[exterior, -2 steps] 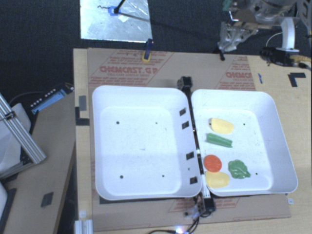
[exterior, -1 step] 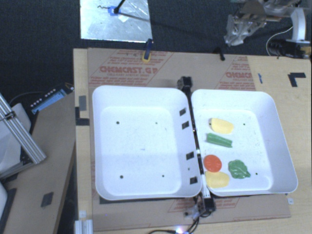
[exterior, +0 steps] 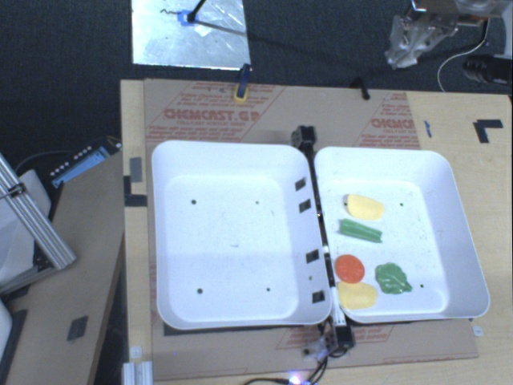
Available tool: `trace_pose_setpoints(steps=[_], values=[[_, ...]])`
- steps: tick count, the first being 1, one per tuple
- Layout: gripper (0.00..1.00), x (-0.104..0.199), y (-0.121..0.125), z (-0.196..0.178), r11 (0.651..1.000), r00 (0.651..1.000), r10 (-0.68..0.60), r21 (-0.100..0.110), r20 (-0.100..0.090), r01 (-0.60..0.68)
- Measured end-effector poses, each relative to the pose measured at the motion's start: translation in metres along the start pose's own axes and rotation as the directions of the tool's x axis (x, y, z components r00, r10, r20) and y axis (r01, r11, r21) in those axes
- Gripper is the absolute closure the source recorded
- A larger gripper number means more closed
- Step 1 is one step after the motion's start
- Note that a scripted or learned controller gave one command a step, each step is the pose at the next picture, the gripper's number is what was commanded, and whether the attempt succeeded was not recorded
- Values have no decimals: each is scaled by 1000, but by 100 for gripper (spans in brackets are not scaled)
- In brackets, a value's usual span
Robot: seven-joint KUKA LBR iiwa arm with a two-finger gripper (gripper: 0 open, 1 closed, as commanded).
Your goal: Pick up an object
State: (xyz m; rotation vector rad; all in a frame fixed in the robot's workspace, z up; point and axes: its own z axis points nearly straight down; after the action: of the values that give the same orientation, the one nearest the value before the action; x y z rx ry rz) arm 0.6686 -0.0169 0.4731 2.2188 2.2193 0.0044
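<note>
Fingers (exterior: 401, 54) state unclear, above bench; right bin (exterior: 457, 191) holds yellow, green, red items.

Fixed camera above, looking down aslant on both bins (exterior: 240, 155), seemingly from the front.

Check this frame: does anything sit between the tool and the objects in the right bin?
Nothing visible does. The tool hangs beyond the bench's far edge, and the right bin lies open from above, its five items uncovered.

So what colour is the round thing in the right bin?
Orange-red; the round thing shows best in the camera view.
</note>
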Motion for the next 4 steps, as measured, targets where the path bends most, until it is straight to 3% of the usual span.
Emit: trace_pose_setpoints(steps=[1,2,3,4], values=[[100,-16,0,-35,1000,1000,0,-1,0,0],[100,-69,0,-64,1000,1000,2,-1,1,-2],[100,-133,0,-62,1000,1000,4,1,2,-4],[100,-125,-2,110,1000,1000,-1,18,-3,1]])
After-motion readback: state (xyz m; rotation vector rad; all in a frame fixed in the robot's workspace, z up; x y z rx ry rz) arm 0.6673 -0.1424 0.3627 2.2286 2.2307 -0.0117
